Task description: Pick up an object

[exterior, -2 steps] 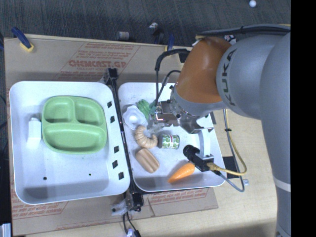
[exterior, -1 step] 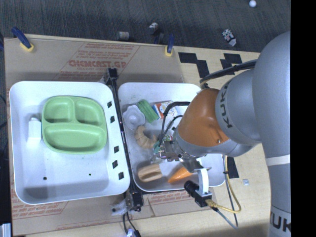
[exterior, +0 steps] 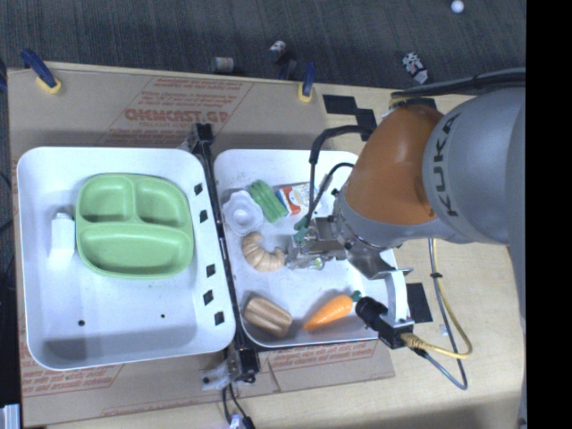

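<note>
arm: I see the grey arm (exterior: 465, 168) reaching in from the right, its orange band (exterior: 398, 168) hanging over the right bin's upper right corner.
gripper: the gripper (exterior: 308, 248) sits low in the middle of the right bin (exterior: 268, 157). I cannot tell from here how wide it stands or whether it has anything in it.
right bin edges: the far rim and left wall are visible; the right wall is mostly hidden under the arm.
open room: a bare white patch lies just under the gripper, between the croissant and the carrot. Otherwise it's crowded on the left side.
croissant: the tan curled croissant (exterior: 261, 253) lies just left of the gripper, very near it; I can't tell if they touch.
carrot: the orange carrot (exterior: 328, 311) lies tilted near the front rim, its green end to the right.
bread roll: the brown bread roll (exterior: 267, 315) is in the front left corner, near the wall.
far side: a green ridged piece (exterior: 266, 200), a white cup-like piece (exterior: 239, 211) and a red-and-white packet (exterior: 292, 198) are bunched together.
left bin: the left bin (exterior: 36, 266) holds a green divided tray (exterior: 134, 224) with a white block (exterior: 61, 239) just beside it on the left; the front half is bare floor.
divider: a black strip (exterior: 214, 239) runs between the bins.
</note>
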Controlling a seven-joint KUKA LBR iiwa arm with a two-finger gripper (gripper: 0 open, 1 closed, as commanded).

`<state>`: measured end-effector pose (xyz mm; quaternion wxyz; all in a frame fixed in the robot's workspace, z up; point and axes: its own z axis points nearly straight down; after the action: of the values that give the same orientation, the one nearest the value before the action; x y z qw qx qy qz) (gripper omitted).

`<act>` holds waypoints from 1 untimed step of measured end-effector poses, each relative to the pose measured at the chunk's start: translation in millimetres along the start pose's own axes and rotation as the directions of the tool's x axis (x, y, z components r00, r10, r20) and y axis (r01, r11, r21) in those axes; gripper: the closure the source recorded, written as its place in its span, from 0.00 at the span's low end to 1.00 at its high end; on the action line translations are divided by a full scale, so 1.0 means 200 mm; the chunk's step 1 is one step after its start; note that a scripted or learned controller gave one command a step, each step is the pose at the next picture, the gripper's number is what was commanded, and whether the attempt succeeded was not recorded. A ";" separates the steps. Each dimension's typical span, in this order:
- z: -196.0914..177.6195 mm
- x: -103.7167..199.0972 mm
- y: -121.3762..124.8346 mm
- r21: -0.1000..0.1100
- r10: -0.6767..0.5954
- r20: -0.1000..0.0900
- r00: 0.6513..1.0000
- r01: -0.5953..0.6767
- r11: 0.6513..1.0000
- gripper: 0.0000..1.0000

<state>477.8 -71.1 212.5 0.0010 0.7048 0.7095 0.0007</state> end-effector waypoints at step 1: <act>0.07 -0.31 -0.01 0.003 0.003 0.000 1.000 -0.003 1.000 1.00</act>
<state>476.6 -132.2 199.1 0.0000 0.7058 0.7084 -0.0006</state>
